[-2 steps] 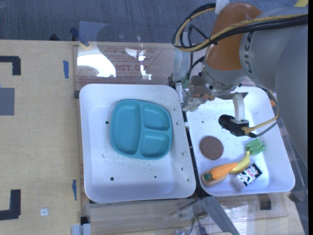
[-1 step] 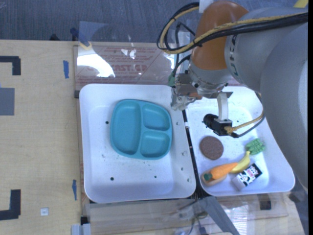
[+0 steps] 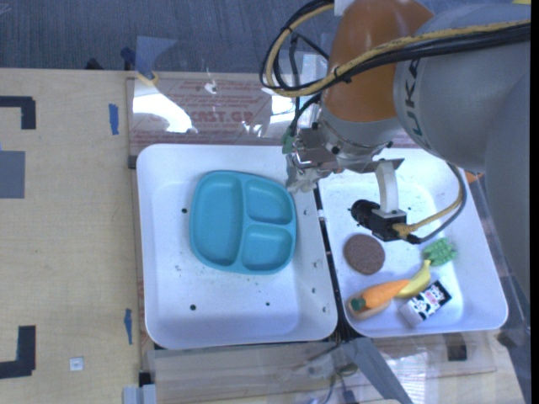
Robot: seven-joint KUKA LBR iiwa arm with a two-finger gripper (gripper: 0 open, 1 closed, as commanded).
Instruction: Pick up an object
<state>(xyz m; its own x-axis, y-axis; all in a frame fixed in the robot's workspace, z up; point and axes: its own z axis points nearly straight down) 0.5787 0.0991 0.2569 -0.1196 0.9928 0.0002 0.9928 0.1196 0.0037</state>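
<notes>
Camera view showed, nearest in the right bin (image 3: 484, 305), a carrot (image 3: 378, 295), a banana (image 3: 416, 280) and a small black-and-white carton (image 3: 428, 301), the carton too blurred to read. Beyond them lay a brown disc (image 3: 365, 253). The left bin (image 3: 160, 310) held a blue divided plate (image 3: 243, 221). Farther back, the gripper (image 3: 305, 175) hung over the bins' shared edge; whether its fingers were apart was unclear.

- A blue divided plate (image 3: 242, 223) lies in the left bin (image 3: 160, 301).
- The right bin (image 3: 484, 297) holds a brown disc (image 3: 365, 254), a carrot (image 3: 381, 296), a banana (image 3: 417, 281) and a small carton (image 3: 429, 301).
- The claw (image 3: 305, 171) hangs over the bins' shared edge.
</notes>
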